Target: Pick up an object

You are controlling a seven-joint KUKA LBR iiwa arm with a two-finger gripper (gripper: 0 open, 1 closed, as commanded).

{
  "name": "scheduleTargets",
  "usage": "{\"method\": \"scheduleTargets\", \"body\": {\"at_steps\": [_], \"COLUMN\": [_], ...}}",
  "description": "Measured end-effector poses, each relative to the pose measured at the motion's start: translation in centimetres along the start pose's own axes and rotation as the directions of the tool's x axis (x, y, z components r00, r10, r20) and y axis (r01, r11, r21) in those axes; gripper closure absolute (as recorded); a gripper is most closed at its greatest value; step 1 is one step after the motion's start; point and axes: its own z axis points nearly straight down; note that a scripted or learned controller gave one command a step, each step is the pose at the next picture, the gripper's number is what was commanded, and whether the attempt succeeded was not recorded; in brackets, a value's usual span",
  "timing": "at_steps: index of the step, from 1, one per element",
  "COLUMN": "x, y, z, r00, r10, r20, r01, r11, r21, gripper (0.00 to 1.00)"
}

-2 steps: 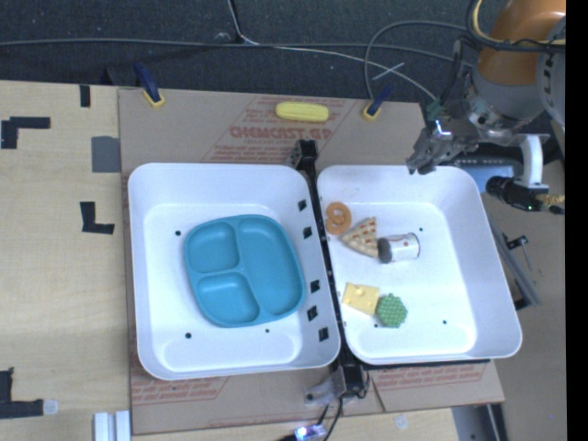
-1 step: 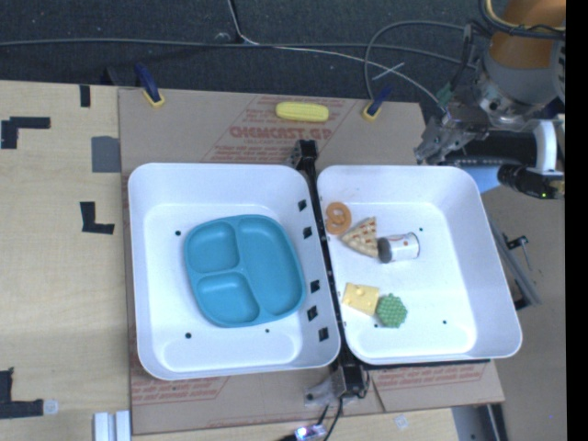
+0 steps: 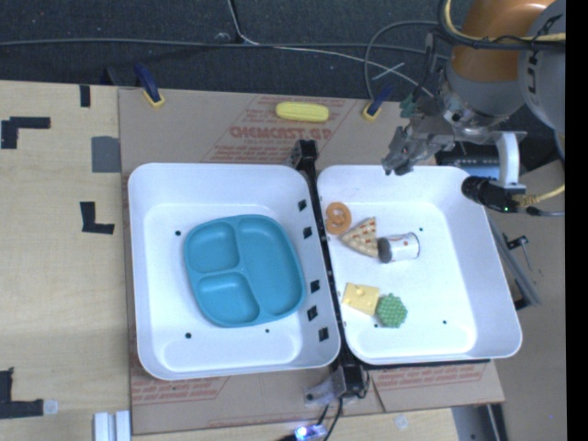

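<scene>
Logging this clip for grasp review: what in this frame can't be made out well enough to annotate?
- Gripper, camera view: small and dark above the right bin's far rim; whether the jaws are open or shut is unclear.
- Arm, camera view: cut off by the top and right edges.
- Small cylinder, camera view: too small to identify; it looks to be touching the waffle-like wedge.
- Yellow item behind the bins: too small to name.

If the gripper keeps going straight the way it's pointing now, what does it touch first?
The gripper points down and slightly left over the right bin's far rim. Going straight on, it would likely meet that rim or the bare bin floor just inside, short of the pretzel. Depth is hard to judge from above.
</scene>
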Motion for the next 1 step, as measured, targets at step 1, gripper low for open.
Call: {"method": "scheduleTargets", "body": {"at_steps": [1], "x": [4.73], "y": [-1.39], "z": [2.53], "r00": [1.0], "r10": [0.002], "r20": [0.001], "r01": [-0.002], "r11": [1.0], "r21": [0.001], "gripper": [1.0]}}
